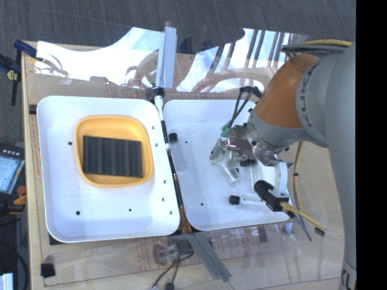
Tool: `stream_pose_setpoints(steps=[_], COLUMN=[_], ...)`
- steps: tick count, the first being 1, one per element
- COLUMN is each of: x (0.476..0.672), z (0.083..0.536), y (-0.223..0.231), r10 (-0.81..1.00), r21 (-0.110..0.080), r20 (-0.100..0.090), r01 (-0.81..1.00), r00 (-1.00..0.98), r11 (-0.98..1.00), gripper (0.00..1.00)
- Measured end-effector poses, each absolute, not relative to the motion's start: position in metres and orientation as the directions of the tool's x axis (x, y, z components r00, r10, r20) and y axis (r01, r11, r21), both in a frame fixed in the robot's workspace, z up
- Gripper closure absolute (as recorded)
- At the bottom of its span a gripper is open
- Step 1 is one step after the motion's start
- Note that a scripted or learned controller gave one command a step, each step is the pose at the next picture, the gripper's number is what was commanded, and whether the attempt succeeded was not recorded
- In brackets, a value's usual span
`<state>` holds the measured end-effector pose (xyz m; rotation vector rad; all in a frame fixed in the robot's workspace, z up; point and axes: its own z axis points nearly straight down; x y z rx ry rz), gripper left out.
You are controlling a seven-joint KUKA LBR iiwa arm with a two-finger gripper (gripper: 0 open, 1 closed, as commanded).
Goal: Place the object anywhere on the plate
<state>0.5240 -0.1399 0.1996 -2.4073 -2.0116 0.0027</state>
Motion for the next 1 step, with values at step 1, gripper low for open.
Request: stream_pose_setpoints(steps=[1], x=[0.5240], z=[0.1996], y=[-0.1399], r10=[0.984], r21=[-0.004], r20=[0.001], r01=[0.984], r00=[0.178], r11=[-0.178], gripper=[0.00])
